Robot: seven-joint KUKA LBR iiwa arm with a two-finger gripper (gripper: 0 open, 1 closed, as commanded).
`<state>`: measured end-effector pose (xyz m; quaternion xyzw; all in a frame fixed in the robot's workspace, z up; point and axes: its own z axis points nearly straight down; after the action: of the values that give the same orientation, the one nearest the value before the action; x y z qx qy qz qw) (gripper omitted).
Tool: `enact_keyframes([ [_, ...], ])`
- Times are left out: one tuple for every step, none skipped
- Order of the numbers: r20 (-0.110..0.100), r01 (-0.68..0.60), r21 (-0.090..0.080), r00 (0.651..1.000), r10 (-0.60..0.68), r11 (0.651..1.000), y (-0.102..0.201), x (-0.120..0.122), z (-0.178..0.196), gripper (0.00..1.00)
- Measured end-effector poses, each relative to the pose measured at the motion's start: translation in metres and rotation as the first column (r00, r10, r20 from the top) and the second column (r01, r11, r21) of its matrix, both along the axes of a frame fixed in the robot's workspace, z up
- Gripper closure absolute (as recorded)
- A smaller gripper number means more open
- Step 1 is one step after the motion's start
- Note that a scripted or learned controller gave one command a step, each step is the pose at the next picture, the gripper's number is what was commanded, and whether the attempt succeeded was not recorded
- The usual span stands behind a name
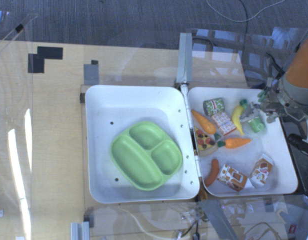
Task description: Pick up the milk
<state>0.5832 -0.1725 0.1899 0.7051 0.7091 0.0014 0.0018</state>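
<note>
Arm enters from right edge of frame, orange band at upper right, wrist bent down over right bin point(289, 184). Gripper point(257, 115) low at bin's upper right, beside banana point(237, 118) and green object point(257, 125); grip state: cannot tell.

Right bin, near to far: two milk cartons point(231, 177) point(262, 171) along bottom, sausage point(212, 172), pizza slice point(205, 141), carrots point(234, 143), small boxes.

Left bin point(101, 134): green divided plate point(146, 155).

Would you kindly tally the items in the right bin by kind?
Carrots: 2
Cartons: 2
Banana: 1
Sausage: 1
Pizza slice: 1
Green can: 1
Red packet: 1
Green item by the gripper: 1
Total: 10
</note>
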Motion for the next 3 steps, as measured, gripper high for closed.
enact_keyframes([
  [0.0,-0.084,-0.001,0.996,0.084,0.996,-0.033,-0.054,-0.025,0.0],
  [0.001,-0.194,-0.002,0.981,0.194,0.981,-0.033,-0.089,-0.046,0.0],
  [0.002,-0.332,-0.003,0.943,0.332,0.943,-0.032,-0.025,-0.029,0.0],
])
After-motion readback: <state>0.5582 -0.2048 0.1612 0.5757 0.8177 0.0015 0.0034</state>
